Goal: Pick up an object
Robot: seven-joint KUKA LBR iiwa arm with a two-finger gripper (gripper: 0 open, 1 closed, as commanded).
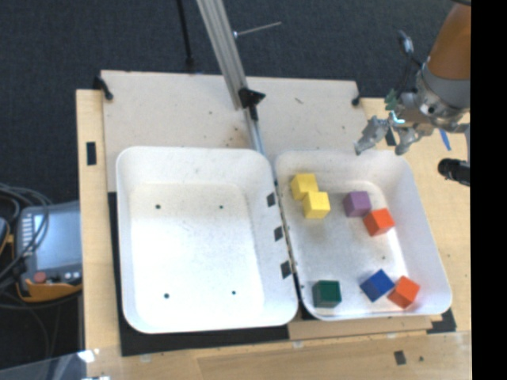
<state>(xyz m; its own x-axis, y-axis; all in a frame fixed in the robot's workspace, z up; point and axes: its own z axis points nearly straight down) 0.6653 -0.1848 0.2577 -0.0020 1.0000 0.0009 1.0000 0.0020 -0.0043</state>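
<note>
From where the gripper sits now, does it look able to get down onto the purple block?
Probably yes. The gripper hangs over the right bin's far rim, and the purple block lies uncovered with small gaps around it.

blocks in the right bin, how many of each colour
yellow blocks: 2
orange blocks: 2
purple block: 1
blue block: 1
green block: 1
total: 7, all in the right bin

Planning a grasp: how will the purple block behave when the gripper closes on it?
The purple block looks rigid and flat-faced, so it should slide rather than roll. It seems small, probably light. The orange block sits close beside it, so a push may nudge both.
</note>
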